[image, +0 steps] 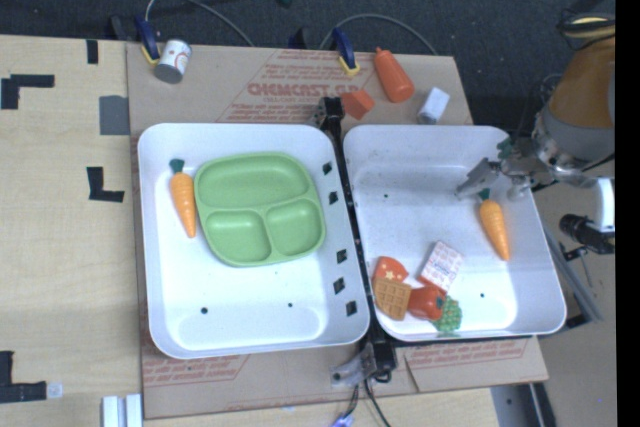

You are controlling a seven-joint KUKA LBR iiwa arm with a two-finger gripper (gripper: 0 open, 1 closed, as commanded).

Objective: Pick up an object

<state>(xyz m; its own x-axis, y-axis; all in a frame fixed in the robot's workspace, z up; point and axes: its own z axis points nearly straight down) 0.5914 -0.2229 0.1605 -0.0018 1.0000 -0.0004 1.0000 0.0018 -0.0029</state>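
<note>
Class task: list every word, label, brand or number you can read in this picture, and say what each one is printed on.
"CHEMCAST" in red, on the brown cardboard sheet behind the white bins; the smaller red print around it is too blurred to read.
More red print on the cardboard's front edge: too small to read.
Pink packet in the right bin: markings unreadable.
Small can on the cardboard: label unreadable.

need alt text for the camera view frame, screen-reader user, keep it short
The arm's tool hovers at the upper right of the right bin, just above a toy carrot, holding nothing visible. That bin also has toy food and a small packet near its front edge. The left bin holds a green divided plate and a second carrot.
</note>
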